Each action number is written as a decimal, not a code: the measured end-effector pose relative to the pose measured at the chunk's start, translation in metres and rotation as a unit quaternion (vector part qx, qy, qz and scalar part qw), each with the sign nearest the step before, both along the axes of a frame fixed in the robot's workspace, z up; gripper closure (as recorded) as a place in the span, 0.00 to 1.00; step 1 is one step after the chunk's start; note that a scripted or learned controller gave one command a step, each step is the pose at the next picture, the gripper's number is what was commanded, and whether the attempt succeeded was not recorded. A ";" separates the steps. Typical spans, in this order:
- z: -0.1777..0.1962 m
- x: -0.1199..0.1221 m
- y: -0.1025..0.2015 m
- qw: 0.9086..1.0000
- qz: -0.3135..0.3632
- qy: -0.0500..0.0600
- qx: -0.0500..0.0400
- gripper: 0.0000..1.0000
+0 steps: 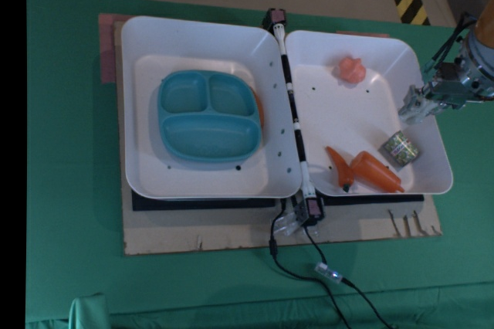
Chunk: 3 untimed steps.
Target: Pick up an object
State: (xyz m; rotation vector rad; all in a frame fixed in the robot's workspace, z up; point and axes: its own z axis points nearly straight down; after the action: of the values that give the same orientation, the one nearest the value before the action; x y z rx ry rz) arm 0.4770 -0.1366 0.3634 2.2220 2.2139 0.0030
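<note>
So we're at the approach stage: our gripper [411, 110] hangs over the right bin's [363, 49] right rim, can't tell how the jaws stand. Nearest pick is the small patterned can [400, 148] just below it, with the carrot toy [369, 169] beside. Next we drop down over the can. Its label's too blurry to read

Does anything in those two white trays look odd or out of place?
Slightly: something orange peeks out from under the blue divided plate's right edge in the left tray, mostly hidden. Nothing looks spilled or broken.
</note>
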 end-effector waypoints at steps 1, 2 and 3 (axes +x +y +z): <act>-0.021 0.042 -0.045 1.000 -0.001 -0.001 -0.001 1.00; -0.007 0.104 -0.051 1.000 0.000 -0.001 -0.001 1.00; 0.004 0.163 -0.051 1.000 0.000 0.000 -0.001 1.00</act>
State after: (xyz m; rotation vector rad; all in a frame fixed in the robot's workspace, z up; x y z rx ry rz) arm 0.6400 -0.1876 0.3671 2.2206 2.2122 0.0016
